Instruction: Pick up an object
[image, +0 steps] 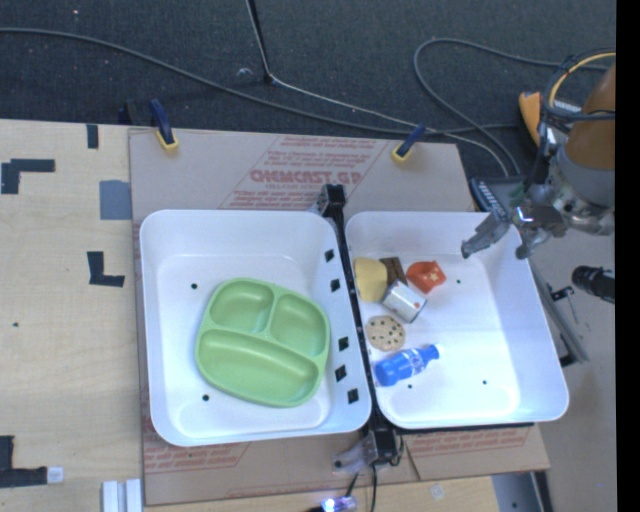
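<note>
You see the arm (585, 150) cut off by the right edge, so only its wrist end shows. The gripper (500, 238) is small and dark against the right bin (520, 400), and you cannot tell how its fingers stand. The brown thing (392, 269) lies half behind the yellow piece (369, 279); it is perhaps a block, but too small for you to name

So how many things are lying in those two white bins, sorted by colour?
Green: 1, the divided plastic plate in the left bin
Yellow: 1, rounded block
Red-orange: 1, small lump
Silver: 1, small can
Tan: 1, round dotted cookie
Blue: 1, small bottle
Brown: 1, partly hidden piece
Total: 7
</note>
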